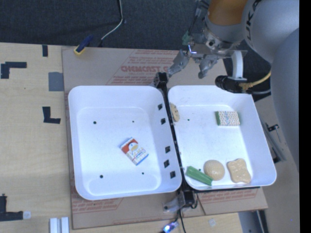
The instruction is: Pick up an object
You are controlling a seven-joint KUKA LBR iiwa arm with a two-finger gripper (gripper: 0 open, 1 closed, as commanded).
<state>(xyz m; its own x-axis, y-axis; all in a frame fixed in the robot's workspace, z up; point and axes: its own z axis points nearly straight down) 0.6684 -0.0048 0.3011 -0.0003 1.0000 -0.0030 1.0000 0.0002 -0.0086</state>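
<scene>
My gripper (192,69) hangs high above the far edge of the bins, near where they meet, with its two fingers (177,66) spread apart and nothing between them. In the left bin (80,130) lies a small red and white carton (134,151). The right bin (252,130) holds a green patterned sponge (227,118) at its far right, a small tan piece (174,113) by its left wall, and along the near edge a green stick (199,175), a round cream bun (214,169) and a tan biscuit-like piece (239,170).
Both bins rest on a brown cardboard sheet (126,69) on the bench. A black cable with a yellow and blue clip (83,45) runs over the back. Black clips (167,152) line the seam between the bins. The grey arm (277,28) fills the upper right.
</scene>
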